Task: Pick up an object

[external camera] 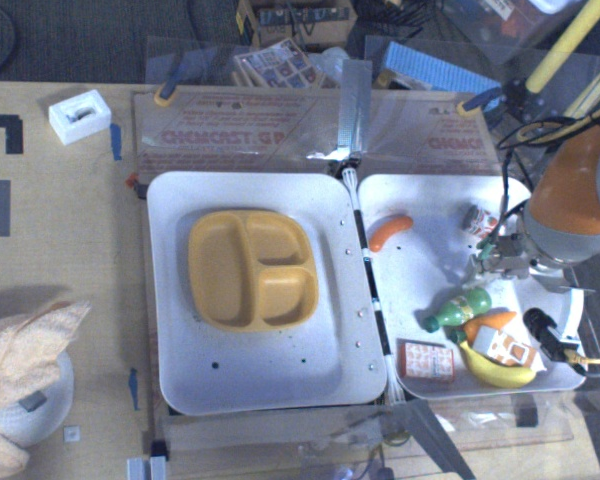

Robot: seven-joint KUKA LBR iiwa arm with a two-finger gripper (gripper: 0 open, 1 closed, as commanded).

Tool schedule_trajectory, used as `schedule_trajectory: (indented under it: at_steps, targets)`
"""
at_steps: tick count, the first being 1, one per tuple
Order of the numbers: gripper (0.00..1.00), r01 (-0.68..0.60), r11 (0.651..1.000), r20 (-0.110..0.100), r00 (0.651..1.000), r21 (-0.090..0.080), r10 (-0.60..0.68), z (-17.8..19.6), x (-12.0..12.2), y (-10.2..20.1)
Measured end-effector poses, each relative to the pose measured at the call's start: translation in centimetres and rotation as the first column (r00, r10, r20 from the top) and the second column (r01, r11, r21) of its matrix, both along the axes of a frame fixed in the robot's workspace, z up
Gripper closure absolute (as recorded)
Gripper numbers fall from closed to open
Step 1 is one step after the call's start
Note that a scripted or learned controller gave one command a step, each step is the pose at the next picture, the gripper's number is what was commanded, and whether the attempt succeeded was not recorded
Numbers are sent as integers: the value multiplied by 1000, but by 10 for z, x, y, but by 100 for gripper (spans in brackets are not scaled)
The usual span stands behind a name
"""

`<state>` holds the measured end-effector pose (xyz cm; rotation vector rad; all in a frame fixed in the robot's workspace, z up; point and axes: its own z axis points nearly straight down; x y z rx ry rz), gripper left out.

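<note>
Red printed card [425, 360] — text unreadable — beside banana [500, 371]; pincer [487, 258] near green bottle [458, 308], grip state unclear

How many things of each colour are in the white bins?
Yellow: 2, divided tray and banana.
Green: 1, bottle.
Orange: 2, sausage shape and lump beside the bottle.
Red: 1, flat box.
White: 1, small carton.
Total: 7.
One small blurred thing by the gripper left uncounted.
</note>
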<state>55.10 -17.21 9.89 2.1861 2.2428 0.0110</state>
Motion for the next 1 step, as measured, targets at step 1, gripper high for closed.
schedule_trajectory:
  at_steps: [1]
  targets:
    - [100, -168, 986, -9, 986, 1, 168, 140, -25, 65]
